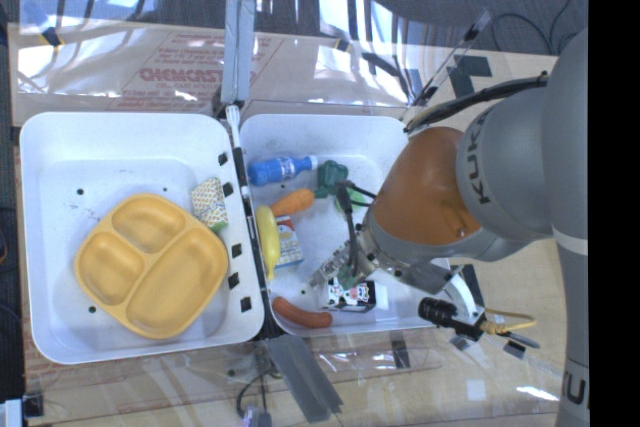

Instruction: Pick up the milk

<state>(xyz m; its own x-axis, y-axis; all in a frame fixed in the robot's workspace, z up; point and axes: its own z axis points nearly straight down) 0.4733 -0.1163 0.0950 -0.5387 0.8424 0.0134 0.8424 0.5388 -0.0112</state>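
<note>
The milk (351, 295) is a small carton with black and white cow patches, lying near the front wall of the right bin (300, 127). My gripper (342, 273) hangs directly over it, at the end of the grey arm with its orange band (425, 195). The gripper's lower end sits right at the carton's top edge, and the wrist hides where they meet. The carton still looks to be resting on the bin floor.
In the right bin lie a blue bottle (280, 169), a green item (332, 177), a carrot (294, 203), a banana (266, 239), a small red and white carton (289, 244) and a sausage (302, 314). The left bin (60, 145) holds a yellow divided plate (150, 263) and a patterned packet (208, 202).
</note>
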